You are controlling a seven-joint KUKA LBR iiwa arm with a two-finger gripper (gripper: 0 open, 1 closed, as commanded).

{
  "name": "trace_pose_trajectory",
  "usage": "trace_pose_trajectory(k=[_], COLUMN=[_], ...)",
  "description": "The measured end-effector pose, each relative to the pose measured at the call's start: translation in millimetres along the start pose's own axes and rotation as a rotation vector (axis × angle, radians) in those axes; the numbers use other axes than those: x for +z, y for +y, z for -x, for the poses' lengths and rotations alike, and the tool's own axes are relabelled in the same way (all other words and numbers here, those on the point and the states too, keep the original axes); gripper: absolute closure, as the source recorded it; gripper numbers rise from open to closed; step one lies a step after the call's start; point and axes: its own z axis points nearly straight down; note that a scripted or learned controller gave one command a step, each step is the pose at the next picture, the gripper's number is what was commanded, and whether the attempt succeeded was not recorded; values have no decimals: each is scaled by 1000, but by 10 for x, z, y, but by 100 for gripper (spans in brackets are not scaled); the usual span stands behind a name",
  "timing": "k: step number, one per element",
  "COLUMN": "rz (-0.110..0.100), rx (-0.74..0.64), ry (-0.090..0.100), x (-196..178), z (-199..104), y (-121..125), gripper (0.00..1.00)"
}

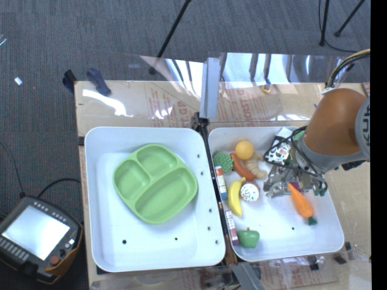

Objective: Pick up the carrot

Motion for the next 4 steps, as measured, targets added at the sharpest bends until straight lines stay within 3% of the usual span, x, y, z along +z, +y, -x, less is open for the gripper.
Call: trace_pose_trajectory(k=[1, 2, 3, 4], rz=[0, 6, 0, 14], rx=[-60, -202, -363, -534], ry=[-5, 11, -4, 19], x=[-84, -46, -433, -281], z=[-83, -668, -437, -811], y=[-6, -419, -104, -273], gripper=[100, 100, 100, 100])
